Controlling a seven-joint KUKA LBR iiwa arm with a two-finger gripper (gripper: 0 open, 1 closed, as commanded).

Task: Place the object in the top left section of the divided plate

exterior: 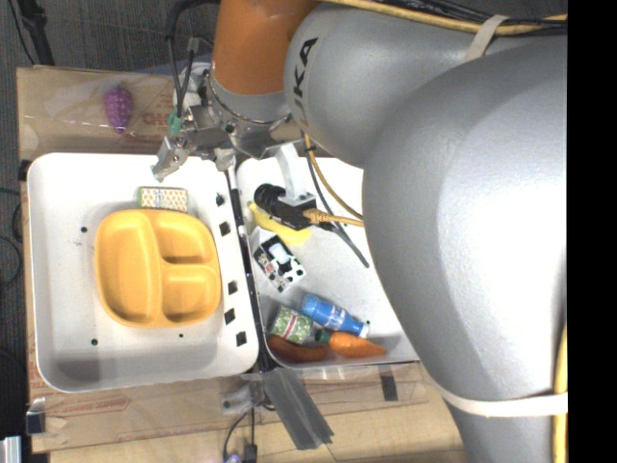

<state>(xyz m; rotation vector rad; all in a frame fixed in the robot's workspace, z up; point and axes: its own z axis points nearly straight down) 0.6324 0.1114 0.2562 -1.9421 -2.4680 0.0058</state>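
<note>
At the upper left of the frame we see a purple object [119, 106] lying on the bench, outside the bins. Below it sits the left bin [58, 258], and in it the yellow divided plate [159, 264], its sections bare. Just above the plate's upper edge lies a small patterned packet [163, 198] — touching or nearly touching the rim.

Over the bin's upper right corner we find the gripper [166, 165], pointing down and leftward; whether its claw is released or clenched we cannot tell. Behind it the orange band [255, 32] rises toward the top of the frame, and the grey arm [463, 191] sweeps across the right half. Under it, the right bin [405, 340] holds a blue bottle [333, 314], a carrot [359, 347] and other items.
</note>
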